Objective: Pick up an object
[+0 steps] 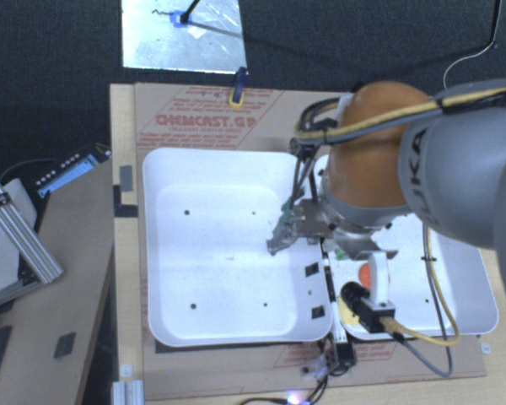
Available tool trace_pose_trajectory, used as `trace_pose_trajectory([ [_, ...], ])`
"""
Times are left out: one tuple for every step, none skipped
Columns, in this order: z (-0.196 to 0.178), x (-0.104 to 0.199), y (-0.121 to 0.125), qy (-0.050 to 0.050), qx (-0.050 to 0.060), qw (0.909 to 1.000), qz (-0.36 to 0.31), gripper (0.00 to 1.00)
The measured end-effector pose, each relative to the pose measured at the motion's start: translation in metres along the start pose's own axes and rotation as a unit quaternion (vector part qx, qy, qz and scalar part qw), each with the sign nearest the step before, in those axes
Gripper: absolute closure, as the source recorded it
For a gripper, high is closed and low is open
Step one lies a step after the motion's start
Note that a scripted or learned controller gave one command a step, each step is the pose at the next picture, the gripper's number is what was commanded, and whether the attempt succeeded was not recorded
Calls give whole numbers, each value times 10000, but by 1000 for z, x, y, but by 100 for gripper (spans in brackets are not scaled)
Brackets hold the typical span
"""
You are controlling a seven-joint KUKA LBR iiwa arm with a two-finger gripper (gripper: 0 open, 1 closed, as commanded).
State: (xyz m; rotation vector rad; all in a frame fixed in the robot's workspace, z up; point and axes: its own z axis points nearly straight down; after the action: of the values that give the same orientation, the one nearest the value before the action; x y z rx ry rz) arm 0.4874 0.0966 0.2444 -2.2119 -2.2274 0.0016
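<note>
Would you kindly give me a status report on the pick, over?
Gripper at right edge of left bin. Orange object in right bin, beside the wrist, not gripped. Arm hides much of right bin.

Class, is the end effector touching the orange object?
Apart. Camera view: end effector hangs over the left bin; orange object lies in the right bin.

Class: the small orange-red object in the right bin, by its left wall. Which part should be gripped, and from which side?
Probably across its rounded middle, from straight above. The orange-red object looks small and round, is partly hidden behind the arm, and lies close to the left wall of the right bin, so a sideways approach would likely be blocked.
</note>
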Motion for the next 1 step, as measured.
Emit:
trace_pose_trajectory([
  [-41,83,0,16,-36,10000,-28,0],
])
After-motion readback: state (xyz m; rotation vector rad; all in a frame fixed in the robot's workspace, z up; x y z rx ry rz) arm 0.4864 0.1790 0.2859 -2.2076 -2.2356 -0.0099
